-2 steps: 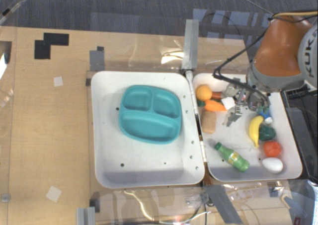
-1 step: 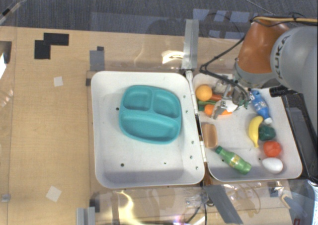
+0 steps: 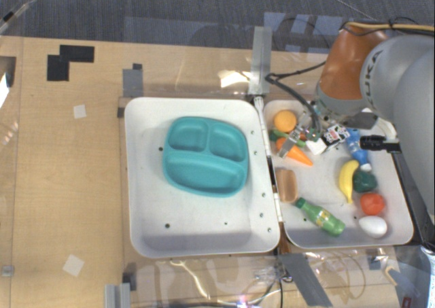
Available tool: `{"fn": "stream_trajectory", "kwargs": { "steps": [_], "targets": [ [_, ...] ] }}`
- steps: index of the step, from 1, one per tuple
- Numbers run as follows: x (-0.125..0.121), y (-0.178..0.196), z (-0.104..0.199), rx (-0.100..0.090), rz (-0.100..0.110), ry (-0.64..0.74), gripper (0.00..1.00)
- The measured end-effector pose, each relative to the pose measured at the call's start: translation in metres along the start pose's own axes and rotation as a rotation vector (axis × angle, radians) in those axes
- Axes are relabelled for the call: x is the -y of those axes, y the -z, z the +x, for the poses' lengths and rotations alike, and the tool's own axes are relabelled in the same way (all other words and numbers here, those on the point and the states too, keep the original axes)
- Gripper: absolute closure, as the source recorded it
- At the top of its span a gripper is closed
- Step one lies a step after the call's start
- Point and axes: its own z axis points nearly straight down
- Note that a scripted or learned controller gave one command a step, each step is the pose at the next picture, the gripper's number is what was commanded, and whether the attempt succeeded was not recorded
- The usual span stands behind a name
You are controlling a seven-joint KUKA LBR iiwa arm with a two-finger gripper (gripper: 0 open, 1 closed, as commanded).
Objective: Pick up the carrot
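Two-finger gripper [image 3: 304, 138] poised over the small orange plastic carrot [image 3: 297, 155] at the right-hand white bin's [image 3: 397, 232] far left; finger state indiscernible. Descend squarely, avoiding the round orange fruit [image 3: 285, 122] just beyond.

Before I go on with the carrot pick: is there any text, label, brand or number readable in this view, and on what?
None can be read with confidence.
Arm: dark lettering on the grey housing beside the orange band, cut off and too blurred to quote.
Green bottle: pale label band, print too small to read.
Small card by the gripper: red and black marks, illegible.
Carrot, teal tray, both bins: no lettering visible.
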Motion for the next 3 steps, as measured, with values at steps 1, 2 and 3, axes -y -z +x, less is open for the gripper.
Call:
{"fn": "stream_trajectory", "kwargs": {
  "steps": [1,2,3],
  "targets": [
    [0.042,0.002,0.038,0.008,-0.007,-0.365,0.00],
    [0.039,0.015,0.036,0.016,-0.013,-0.356,1.00],
    [-0.040,0.090,0.026,-0.020,0.045,-0.719,1.00]
  ]
}}
